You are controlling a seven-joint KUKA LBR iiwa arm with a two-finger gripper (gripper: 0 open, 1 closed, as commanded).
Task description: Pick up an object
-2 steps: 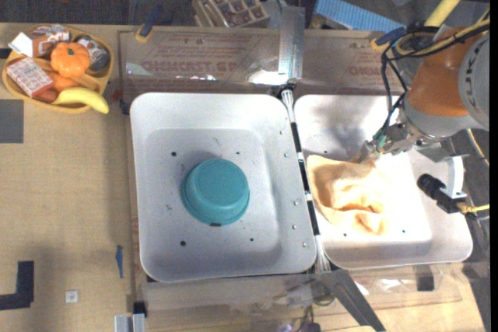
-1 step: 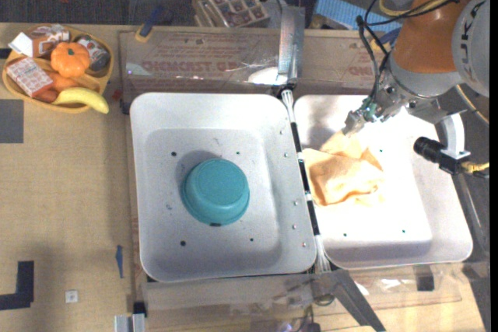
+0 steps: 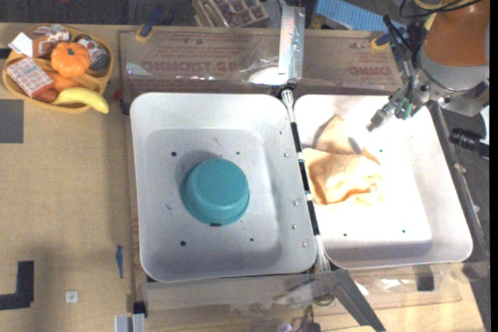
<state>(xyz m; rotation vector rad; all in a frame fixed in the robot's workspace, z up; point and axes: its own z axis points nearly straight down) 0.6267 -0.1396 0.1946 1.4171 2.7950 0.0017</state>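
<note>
Crumpled orange cloth (image 3: 342,176) lies against the left wall of the right bin (image 3: 447,245). Up-right of the cloth hovers the tool (image 3: 381,120), holding nothing. It should probably descend onto the cloth's raised fold.

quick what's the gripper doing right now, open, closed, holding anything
Gripper: above the right bin, beside the yellow cloth; open or closed cannot be told, nothing seen held.
</note>
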